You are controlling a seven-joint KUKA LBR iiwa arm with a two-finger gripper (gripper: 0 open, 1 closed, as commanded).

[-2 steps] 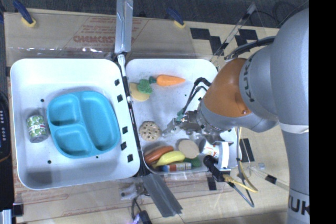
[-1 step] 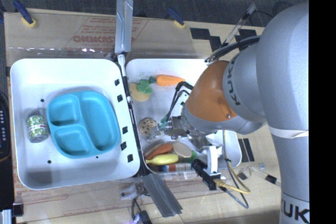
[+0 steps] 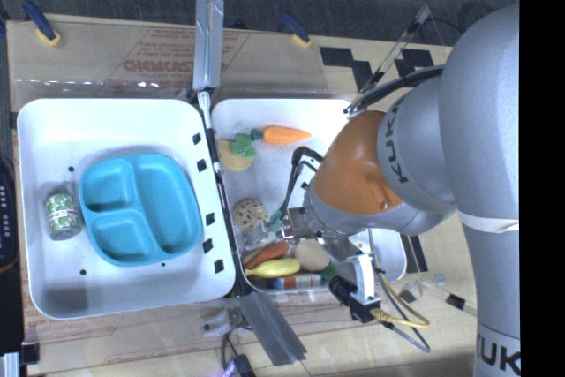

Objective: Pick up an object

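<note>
bins (image 3: 115, 115): smooth white plastic | tray (image 3: 137, 207): matt blue plastic | arm (image 3: 468, 128): satin grey shell | band (image 3: 353, 168): glossy orange

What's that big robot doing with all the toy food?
A big grey robot arm is reaching down into the right bin, trying to pick something up. Its wrist is low over a pile of toy food near the bin's front edge: a cookie, a yellow banana and a hot dog. A toy carrot lies farther back. The left bin holds a blue divided plate and a small green can. Nothing looks lifted yet.
</note>
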